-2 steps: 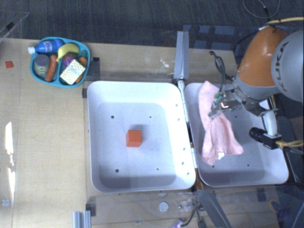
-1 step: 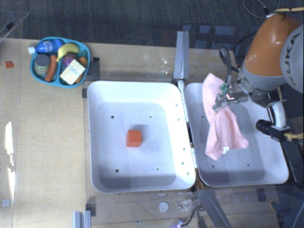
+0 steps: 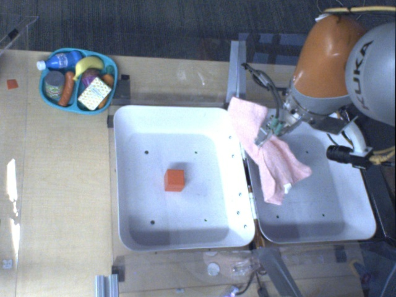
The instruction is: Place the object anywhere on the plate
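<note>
Pink cloth [image 3: 272, 159] hangs pinched between the gripper [image 3: 267, 133] fingers, draped below them over the bin divider, apparently lifted for carrying.

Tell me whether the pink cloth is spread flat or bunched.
Bunched: the pink cloth hangs crumpled from the gripper, draped over the rim between both bins.

Illumination is even and moderately bright overhead, producing soft shadows inside the left bin [image 3: 133, 184], a pale glare streak on the bench [image 3: 11, 184] at left, and slightly soft overall focus.
</note>
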